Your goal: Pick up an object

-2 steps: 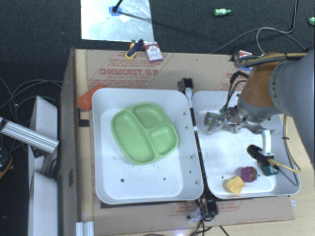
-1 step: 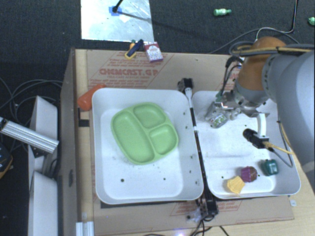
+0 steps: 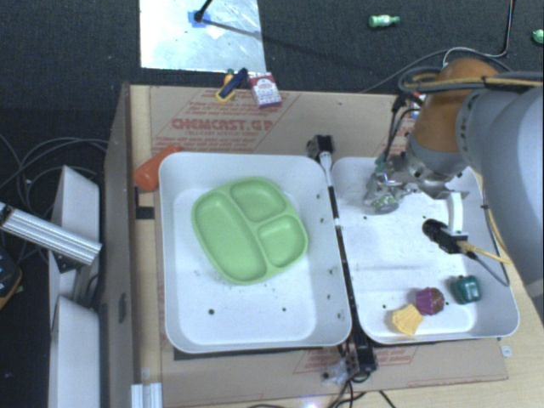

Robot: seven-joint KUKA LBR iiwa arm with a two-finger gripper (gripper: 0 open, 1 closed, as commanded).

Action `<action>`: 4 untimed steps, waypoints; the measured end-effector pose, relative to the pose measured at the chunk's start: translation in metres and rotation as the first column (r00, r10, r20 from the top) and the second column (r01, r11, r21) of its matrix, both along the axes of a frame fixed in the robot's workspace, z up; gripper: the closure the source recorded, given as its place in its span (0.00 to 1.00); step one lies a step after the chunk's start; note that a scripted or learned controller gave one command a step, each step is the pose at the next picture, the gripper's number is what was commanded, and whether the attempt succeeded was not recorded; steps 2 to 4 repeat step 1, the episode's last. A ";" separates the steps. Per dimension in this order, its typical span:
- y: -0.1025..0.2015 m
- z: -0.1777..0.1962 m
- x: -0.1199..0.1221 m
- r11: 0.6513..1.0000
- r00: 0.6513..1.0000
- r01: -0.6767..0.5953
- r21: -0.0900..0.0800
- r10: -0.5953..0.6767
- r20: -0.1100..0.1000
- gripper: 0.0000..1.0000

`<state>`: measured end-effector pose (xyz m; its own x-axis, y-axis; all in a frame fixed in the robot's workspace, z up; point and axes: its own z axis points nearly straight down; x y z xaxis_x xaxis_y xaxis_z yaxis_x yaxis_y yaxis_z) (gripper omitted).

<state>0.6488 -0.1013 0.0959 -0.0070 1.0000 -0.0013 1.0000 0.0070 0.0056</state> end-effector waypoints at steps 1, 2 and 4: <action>0.070 0.090 -0.031 1.000 1.000 0.001 0.002 -0.001 0.000 1.00; 0.070 0.090 -0.031 1.000 1.000 0.001 0.002 -0.001 0.000 1.00; 0.070 0.090 -0.031 1.000 1.000 0.001 0.002 -0.001 0.000 1.00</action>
